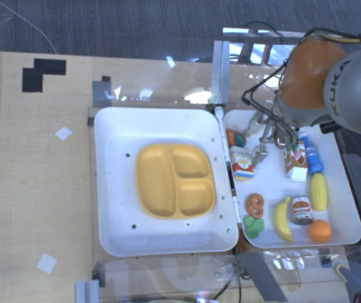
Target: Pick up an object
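1. The arm (332,74) is seen reaching in from the right, grey w/ an orange band (307,74) above the wrist, over the far part of the right bin (351,223).
2. The gripper (264,145) is held low over the right bin's far-left area; its fingers are seen spread apart, w/ nothing between them, so it is released and nothing is grasped.
3. A fries carton (242,163), red and white, is found just beside the gripper tips on the left, near the bin's left wall. A small orange item (231,137) lies beyond it, against the same wall; what it is cannot be told.
4. A brown-and-white carton (296,161) and a blue bottle (312,156) are placed side by side to the right of the gripper, partly under the wrist.
5. A corn cob (319,191) is laid near the right wall. Approx. in the near part: a banana (283,219), a small can (301,209) touching it on the right, an orange (320,231) at the near-right corner.
6. A pretzel (254,204) and a green item (252,225) are seen by the near-left wall.
7. The left bin (114,232) is occupied by a yellow divided tray (175,180), lying flat at its centre, well apart from the gripper.
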`<act>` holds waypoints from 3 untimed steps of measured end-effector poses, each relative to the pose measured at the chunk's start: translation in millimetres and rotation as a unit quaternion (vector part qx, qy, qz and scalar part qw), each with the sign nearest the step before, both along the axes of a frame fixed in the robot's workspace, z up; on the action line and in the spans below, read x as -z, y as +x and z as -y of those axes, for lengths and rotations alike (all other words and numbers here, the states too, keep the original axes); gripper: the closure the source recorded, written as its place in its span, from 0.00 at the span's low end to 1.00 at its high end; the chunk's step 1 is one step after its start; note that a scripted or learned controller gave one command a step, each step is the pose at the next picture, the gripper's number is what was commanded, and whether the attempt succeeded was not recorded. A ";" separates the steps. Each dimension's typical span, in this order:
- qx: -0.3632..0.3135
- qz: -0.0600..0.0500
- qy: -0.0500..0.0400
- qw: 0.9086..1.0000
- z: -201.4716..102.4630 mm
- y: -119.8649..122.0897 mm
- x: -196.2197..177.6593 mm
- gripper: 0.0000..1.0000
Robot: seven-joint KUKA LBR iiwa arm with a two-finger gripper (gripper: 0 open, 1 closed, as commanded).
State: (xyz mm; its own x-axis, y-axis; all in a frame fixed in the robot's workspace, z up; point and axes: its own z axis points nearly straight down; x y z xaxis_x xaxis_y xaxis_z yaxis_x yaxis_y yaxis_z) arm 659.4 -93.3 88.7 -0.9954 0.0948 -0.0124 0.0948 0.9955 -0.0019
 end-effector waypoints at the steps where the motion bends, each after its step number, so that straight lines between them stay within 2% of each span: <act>1: -0.001 0.008 0.000 1.000 -1.0 4.2 -15.5 1.00; 2: 0.025 0.002 0.001 1.000 38.0 -37.3 -1.8 1.00; 3: 0.024 0.001 0.001 1.000 36.8 -37.6 -0.5 0.00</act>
State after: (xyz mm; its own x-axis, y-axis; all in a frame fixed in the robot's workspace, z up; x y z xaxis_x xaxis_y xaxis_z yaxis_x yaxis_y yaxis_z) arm 621.8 -130.1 89.2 -0.9898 0.1419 -0.0137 0.1419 0.9899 0.0005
